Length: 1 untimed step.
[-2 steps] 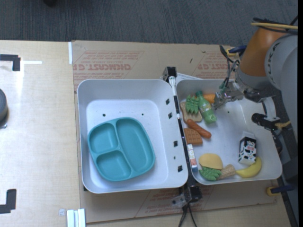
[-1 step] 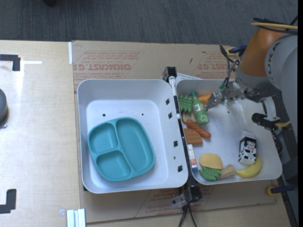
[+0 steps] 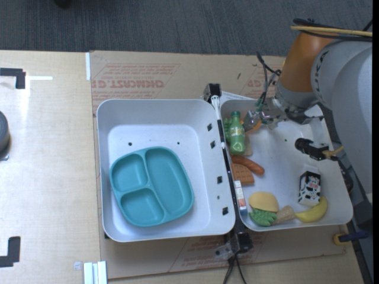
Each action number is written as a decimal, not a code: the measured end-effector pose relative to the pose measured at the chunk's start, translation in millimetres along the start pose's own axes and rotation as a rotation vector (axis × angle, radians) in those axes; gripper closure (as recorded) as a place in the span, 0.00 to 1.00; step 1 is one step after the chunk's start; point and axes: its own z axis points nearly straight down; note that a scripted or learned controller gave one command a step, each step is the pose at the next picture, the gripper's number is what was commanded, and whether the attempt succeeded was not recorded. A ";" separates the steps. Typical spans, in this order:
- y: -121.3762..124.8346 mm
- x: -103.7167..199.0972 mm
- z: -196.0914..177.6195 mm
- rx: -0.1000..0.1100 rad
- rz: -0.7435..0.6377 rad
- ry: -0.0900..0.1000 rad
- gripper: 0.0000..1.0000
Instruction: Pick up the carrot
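In the camera view, the cardboard (image 3: 135,78) under the bins carries red printed writing, turned over and not readable. The carrot (image 3: 249,164) is orange and slim, in the right bin (image 3: 284,158) near its left wall, just below the green bottle (image 3: 236,132). Its long axis runs from 10 to 4 o'clock. The gripper (image 3: 258,117) stands at 12 o'clock from the carrot; whether its jaws are parted I cannot tell.

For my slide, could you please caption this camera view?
Gripper poised beside green bottle; carrot lies in right bin.

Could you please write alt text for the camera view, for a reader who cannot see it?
A grey robot arm reaches into the right white bin, its claw near a green bottle, with a carrot, banana and other toy food below. The left bin holds a teal divided plate.
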 end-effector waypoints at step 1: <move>-1.7 -1.7 -8.8 0.007 -0.005 -0.004 1.00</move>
